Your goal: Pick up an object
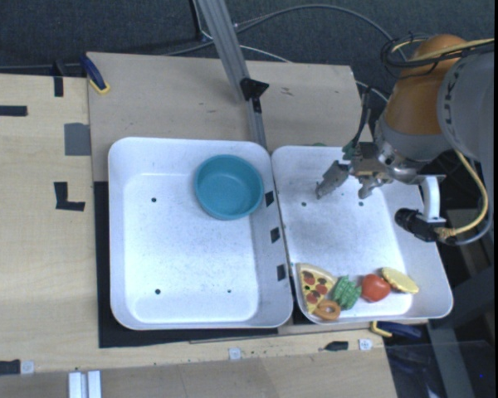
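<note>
- A light wooden bench (pixel 33 222) carries a raised tan board (pixel 174 98) toward the back.
- Two shallow white bins sit side by side on it: the left bin (pixel 141 297) and the right bin (pixel 432 305), their inner rims touching.
- A black mat (pixel 102 264) shows under the left bin's outer edge.
- Black tape marks (pixel 64 196) (several short strips) dot the bench's left side, beside a grey patch (pixel 77 138).
- A blue-and-yellow clip (pixel 97 80) rests at the board's back left corner.
</note>
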`<state>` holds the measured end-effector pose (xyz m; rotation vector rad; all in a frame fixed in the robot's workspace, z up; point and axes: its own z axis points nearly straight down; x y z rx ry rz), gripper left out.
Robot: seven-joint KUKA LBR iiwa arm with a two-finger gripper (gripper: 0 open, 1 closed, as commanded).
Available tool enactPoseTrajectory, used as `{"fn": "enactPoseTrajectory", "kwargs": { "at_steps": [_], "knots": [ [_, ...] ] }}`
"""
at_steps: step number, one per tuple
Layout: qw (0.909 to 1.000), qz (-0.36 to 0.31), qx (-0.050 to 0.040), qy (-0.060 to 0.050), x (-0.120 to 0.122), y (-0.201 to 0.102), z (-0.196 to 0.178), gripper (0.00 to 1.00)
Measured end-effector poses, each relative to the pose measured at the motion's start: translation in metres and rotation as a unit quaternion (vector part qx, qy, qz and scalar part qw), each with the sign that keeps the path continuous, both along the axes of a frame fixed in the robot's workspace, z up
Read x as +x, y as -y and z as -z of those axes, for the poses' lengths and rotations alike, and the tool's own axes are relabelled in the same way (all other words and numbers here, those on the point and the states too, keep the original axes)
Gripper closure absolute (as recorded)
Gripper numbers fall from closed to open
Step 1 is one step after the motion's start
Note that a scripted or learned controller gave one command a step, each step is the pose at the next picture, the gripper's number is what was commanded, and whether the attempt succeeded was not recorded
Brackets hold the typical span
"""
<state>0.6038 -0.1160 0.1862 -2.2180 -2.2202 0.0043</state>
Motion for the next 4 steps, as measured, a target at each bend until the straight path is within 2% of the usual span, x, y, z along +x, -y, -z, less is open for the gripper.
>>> {"fn": "enactPoseTrajectory", "kwargs": {
  "at_steps": [1, 2, 3, 4],
  "knots": [
    [1.0000, 0.000, 0.0001, -0.001, -0.007, 0.006, 0.060, 0.00],
    [1.0000, 0.000, -0.0004, 0.002, -0.007, 0.005, 0.098, 0.00],
    [1.0000, 0.000, -0.0009, 0.003, -0.006, 0.006, 0.086, 1.00],
    [1.0000, 0.000, -0.0006, 0.004, -0.013, 0.011, 0.030, 1.00]
  ]
}}
